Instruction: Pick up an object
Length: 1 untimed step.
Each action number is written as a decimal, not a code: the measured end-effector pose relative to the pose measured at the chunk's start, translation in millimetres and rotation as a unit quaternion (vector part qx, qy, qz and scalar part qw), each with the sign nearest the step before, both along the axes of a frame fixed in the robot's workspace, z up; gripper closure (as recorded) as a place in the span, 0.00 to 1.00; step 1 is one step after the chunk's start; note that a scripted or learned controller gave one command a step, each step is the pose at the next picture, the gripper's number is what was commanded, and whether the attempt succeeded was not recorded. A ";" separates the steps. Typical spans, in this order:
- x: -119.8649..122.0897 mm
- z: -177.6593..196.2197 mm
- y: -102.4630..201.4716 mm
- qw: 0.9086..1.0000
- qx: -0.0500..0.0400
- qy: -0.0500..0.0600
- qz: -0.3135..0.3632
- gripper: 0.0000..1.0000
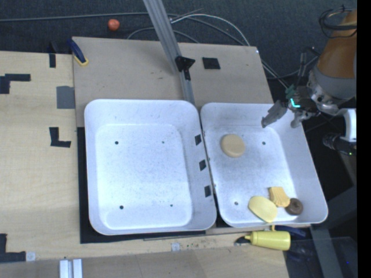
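Observation:
The right bin (301,167) holds several small things. A round beige puck (233,145) lies near its upper middle. At the bin's near right corner sit a yellow oval piece (262,208), a small orange block (279,196) and a dark brown ring (294,207). My gripper (284,115) hangs over the bin's far right corner, open, with its two grey fingers spread and nothing between them. It is up and to the right of the puck, well apart from it.
The left bin (93,155) lies beside the right one. A grey metal post (168,36) slants across the back of the bench. A yellow tool (270,240) lies just in front of the right bin. A small orange ball (113,24) rests far back.

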<state>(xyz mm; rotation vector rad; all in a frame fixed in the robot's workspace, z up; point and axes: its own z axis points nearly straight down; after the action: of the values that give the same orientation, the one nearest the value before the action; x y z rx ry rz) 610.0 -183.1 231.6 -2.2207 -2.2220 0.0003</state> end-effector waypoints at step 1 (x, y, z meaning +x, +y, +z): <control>0.0 -0.1 0.0 1.000 0.000 0.000 0.000 0.00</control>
<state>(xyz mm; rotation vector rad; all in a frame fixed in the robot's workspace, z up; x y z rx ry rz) 610.0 -183.1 231.6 -2.2206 -2.2219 0.0004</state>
